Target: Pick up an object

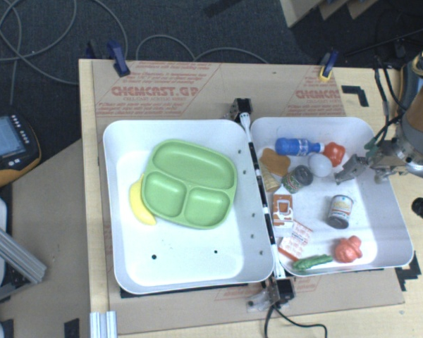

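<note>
The right bin (388, 210) holds several small objects: a blue bottle (298, 146), a red-orange piece (334, 152), a white ball (319, 165), a brown toy (273, 163), a dark tin (298, 177), a grey can (340, 210), two red-and-white cartons (283, 210) (295, 239), a green pod (311, 262) and a red toy (347, 249). My gripper (361, 173) hangs over the bin's upper right part, just right of the white ball and above the grey can. Its fingers stand open with nothing between them.
The left bin (127, 252) carries a green divided plate (189, 184) with a yellow banana (141, 203) tucked under its left edge. A black divider rail (257, 189) runs between the bins. Cables hang by the arm (416, 111) at the right.
</note>
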{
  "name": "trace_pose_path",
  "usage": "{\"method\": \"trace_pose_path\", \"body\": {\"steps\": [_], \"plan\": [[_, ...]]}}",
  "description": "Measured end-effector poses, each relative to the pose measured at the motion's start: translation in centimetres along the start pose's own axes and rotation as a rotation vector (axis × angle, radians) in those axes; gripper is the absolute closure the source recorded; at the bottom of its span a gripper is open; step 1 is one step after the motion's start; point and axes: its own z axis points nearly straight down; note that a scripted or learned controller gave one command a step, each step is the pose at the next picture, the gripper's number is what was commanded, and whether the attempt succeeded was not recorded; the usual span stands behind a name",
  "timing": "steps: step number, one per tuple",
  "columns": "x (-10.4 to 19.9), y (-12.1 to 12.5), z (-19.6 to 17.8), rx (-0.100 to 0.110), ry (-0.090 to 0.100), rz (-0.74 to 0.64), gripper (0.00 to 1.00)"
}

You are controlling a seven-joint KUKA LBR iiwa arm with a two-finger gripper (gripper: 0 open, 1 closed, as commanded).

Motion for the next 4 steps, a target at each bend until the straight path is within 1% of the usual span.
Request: {"method": "trace_pose_path", "body": {"steps": [1,2,3,4], "plan": [[0.1,-2.1,9.5,-0.001,0.000,0.001,0.00],[0.1,-2.1,8.4,-0.004,-0.002,0.001,1.00],[8.7,-2.3,9.3,-0.005,0.000,-0.001,1.00],[15.2,1.7,-0.6,-0.004,0.001,-0.002,1.00]]}}
